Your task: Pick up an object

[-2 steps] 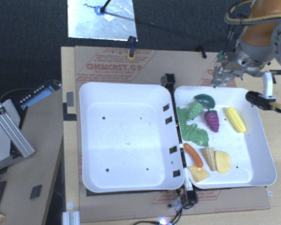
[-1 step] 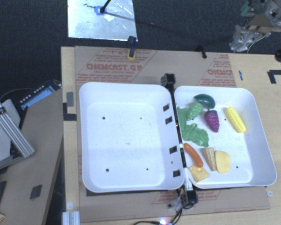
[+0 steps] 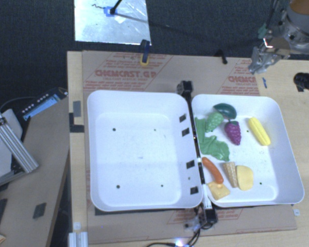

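The right bin (image 3: 286,138) holds several toy foods: a dark green avocado (image 3: 225,109), a purple grape bunch (image 3: 233,131), a yellow corn cob (image 3: 259,131), green leafy pieces (image 3: 211,138), an orange carrot (image 3: 212,170), a tan cone (image 3: 229,173), a yellow lemon-like piece (image 3: 244,177) and a yellow cheese wedge (image 3: 219,191). My gripper (image 3: 262,60) hangs at the top right, above the cardboard behind the right bin, well away from the toys. Nothing shows between its fingers.
The left bin (image 3: 139,148) lies beside the right one, joined by a black-clipped divider (image 3: 193,138). A cardboard sheet (image 3: 123,71) lies under both bins. A shiny metal plate (image 3: 110,14) sits at the back left, a metal rail (image 3: 10,143) at the left.
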{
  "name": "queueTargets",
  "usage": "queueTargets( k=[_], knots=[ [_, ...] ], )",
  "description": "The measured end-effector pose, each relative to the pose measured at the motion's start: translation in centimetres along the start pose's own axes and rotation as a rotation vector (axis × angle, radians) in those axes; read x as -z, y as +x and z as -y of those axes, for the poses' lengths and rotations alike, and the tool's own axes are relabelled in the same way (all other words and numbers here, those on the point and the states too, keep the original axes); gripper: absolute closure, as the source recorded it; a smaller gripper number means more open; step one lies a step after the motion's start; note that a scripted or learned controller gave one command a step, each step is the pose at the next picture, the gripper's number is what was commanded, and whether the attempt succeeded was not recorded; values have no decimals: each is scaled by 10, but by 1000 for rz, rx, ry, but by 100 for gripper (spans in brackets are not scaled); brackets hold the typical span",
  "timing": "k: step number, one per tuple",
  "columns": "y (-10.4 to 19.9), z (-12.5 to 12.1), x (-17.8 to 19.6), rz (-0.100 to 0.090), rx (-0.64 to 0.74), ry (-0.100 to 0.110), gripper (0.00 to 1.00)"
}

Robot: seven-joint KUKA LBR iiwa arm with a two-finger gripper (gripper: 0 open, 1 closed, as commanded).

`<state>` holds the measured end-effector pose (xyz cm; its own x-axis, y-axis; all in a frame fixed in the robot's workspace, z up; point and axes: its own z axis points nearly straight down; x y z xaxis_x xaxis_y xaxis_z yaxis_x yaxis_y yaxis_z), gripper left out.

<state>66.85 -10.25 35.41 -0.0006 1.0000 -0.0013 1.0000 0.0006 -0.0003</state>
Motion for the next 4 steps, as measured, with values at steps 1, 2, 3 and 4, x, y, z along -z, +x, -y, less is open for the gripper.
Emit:
queueTargets(
  k=[1,2,3,4],
  knots=[
    [1,-1,15,2,6,-7,100],
    [-4,0,-12,0,1,-2,100],
    [-4,-1,1,2,5,-8,100],
    [-2,0,-32,0,2,-1,100]
  ],
)
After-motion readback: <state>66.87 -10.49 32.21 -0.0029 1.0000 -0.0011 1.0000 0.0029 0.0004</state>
